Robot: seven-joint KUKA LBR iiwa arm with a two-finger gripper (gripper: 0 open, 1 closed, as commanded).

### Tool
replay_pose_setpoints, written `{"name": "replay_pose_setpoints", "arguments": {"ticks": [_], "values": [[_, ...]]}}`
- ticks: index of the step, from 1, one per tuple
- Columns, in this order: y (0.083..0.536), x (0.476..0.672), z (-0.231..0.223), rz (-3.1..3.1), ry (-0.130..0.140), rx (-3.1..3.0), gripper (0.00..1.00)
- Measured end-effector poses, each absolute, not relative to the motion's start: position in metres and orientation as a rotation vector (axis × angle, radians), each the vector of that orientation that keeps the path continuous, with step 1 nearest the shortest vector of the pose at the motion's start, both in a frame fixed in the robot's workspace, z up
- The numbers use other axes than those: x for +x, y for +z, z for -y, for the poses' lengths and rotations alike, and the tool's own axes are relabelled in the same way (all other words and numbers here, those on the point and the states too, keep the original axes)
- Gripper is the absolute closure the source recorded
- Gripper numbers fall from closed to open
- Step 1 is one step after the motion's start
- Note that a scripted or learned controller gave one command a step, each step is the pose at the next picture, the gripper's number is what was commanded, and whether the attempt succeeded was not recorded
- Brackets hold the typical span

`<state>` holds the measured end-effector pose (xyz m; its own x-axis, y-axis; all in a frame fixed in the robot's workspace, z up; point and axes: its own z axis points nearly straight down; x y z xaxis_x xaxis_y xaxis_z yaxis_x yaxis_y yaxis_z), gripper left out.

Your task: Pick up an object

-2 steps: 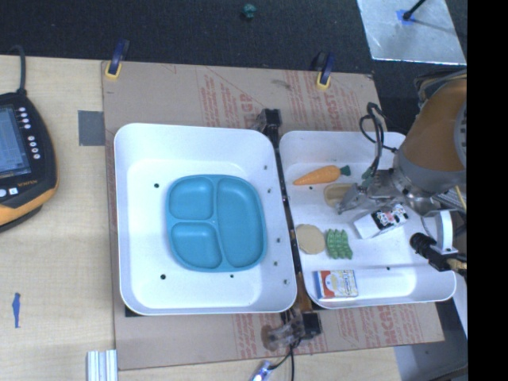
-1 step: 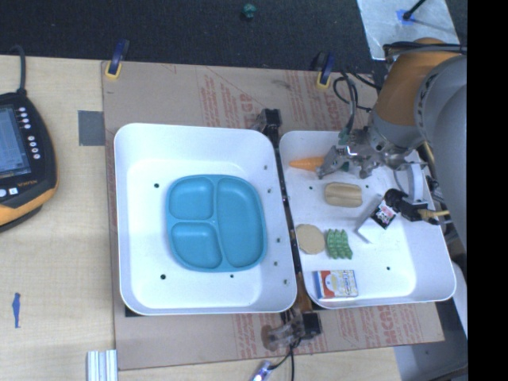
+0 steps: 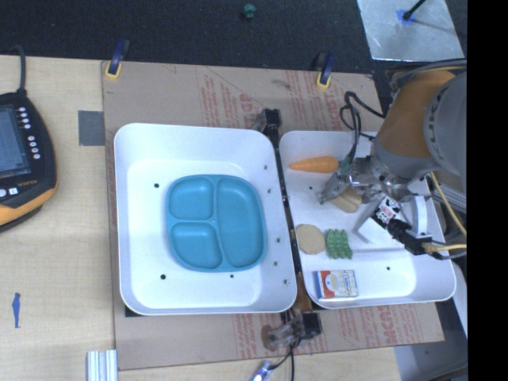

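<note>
Right bin (image 3: pixel 429 288): arm reaching in from right, gripper (image 3: pixel 348 203) fingers spread, straddling tan piece (image 3: pixel 347 202), not lifted.

Crowded right bin, roomier left bin

Right bin (image 3: pixel 444 288): carrot (image 3: pixel 314 164), tan piece (image 3: pixel 347 202), round disc (image 3: pixel 310 239), green block (image 3: pixel 339 244), small box (image 3: pixel 336 283) crowd its left half — near-right corner bare. Left bin (image 3: pixel 131 213): blue divided plate (image 3: pixel 215 221) central, margins free.

Two white bins sat side by side on the counter (image 3: pixel 63 292). The left bin (image 3: pixel 135 145) held a blue divided plate (image 3: pixel 215 221). In the right bin (image 3: pixel 432 280), the gripper (image 3: pixel 349 209) stood spread over a tan piece (image 3: pixel 347 202), beside a carrot (image 3: pixel 314 164); a round cookie (image 3: pixel 310 239), a green piece (image 3: pixel 339 244) and a small box (image 3: pixel 336 283) lay nearer the front edge.
</note>
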<state>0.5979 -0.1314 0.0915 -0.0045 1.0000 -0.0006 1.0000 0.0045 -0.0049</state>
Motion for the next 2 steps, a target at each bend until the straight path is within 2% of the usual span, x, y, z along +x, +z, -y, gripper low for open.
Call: {"name": "replay_pose_setpoints", "arguments": {"ticks": [1,2], "values": [[0.102,0.598,0.132,2.224,0.009,-2.212,1.00],[0.193,0.636,0.040,2.226,0.000,-2.214,1.00]]}}
